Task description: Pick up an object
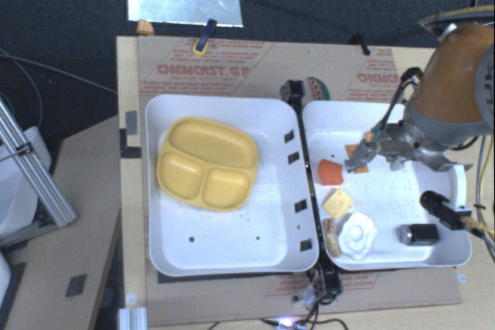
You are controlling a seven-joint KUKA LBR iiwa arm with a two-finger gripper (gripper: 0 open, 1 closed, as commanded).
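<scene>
My gripper [358,161] hangs low over the upper left part of the right bin [387,116], with the grey and orange arm reaching in from the right. A small orange piece [352,149] shows right at the gripper's tip; whether it is touched I cannot tell. Just left of the gripper lies a red-orange block [330,171]. Below that sit a pale yellow block [337,203] and a white lumpy object [356,236]. A dark grey block [418,234] lies near the bin's lower right.
The left bin [232,243] holds a yellow divided plate [207,163]. Black clips [294,158] line the ridge between the bins. A blue-and-yellow tool [204,38] lies on the cardboard behind the bins.
</scene>
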